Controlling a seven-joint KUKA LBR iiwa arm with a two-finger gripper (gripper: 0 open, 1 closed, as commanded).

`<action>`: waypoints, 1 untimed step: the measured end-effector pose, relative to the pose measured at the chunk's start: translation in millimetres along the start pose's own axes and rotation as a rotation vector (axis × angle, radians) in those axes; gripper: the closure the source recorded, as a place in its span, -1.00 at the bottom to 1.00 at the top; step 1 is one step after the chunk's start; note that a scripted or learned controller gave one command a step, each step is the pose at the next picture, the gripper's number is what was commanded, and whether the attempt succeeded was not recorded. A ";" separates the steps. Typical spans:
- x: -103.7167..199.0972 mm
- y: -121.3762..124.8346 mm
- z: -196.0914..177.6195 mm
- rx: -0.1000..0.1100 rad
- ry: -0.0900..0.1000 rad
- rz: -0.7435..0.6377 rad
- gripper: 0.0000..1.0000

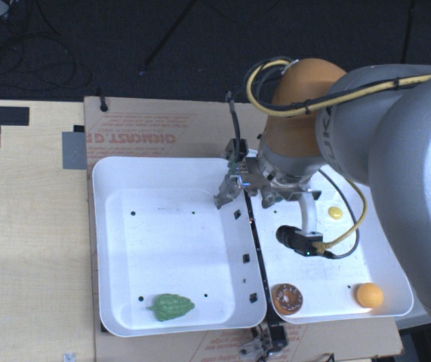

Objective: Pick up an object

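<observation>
My gripper (247,196) hangs over the upper part of the divider between the two bins, below the orange wrist band. Its two grey fingers (226,194) stand spread apart, open, with nothing between them. A green lumpy object (172,306) lies near the front edge of the left bin (117,202), far from the gripper. In the right bin (385,308) lie a brown ring-shaped donut (287,298), an orange ball (368,295) and a small yellow piece (336,213).
The grey arm covers the right bin's upper right part. A black cable connector (297,239) hangs below the wrist over the right bin. Cardboard (155,127) lies under the bins, on a wooden bench (26,240).
</observation>
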State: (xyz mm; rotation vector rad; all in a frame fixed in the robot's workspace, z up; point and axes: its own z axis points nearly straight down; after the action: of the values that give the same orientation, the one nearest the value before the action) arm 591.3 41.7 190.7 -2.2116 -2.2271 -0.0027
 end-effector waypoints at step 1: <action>-5.1 0.5 -6.1 0.006 -0.003 0.006 1.00</action>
State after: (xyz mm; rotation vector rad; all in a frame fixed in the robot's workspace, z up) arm 591.8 36.6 196.8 -2.2163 -2.2193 0.0069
